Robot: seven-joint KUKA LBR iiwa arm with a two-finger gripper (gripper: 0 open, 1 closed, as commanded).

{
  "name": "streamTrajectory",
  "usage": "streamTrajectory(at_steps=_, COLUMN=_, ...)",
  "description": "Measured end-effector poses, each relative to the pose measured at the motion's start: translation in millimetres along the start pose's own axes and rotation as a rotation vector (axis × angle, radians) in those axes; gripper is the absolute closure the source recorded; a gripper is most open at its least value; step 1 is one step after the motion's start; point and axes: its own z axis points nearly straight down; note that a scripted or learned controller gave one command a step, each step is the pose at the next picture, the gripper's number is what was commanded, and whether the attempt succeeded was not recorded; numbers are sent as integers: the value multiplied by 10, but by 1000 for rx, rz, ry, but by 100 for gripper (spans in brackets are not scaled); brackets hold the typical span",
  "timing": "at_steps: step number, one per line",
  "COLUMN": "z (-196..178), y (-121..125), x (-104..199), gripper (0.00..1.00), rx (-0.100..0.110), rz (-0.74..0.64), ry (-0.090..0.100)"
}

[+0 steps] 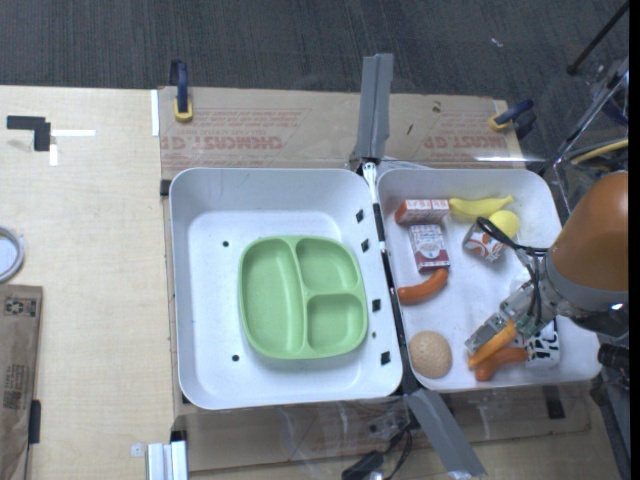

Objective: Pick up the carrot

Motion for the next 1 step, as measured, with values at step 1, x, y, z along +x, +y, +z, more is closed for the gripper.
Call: streamTrajectory(at_steps=1, z=-94, y=14, x=-11, gripper=100, rx=-4, rz=4, ry=-2)
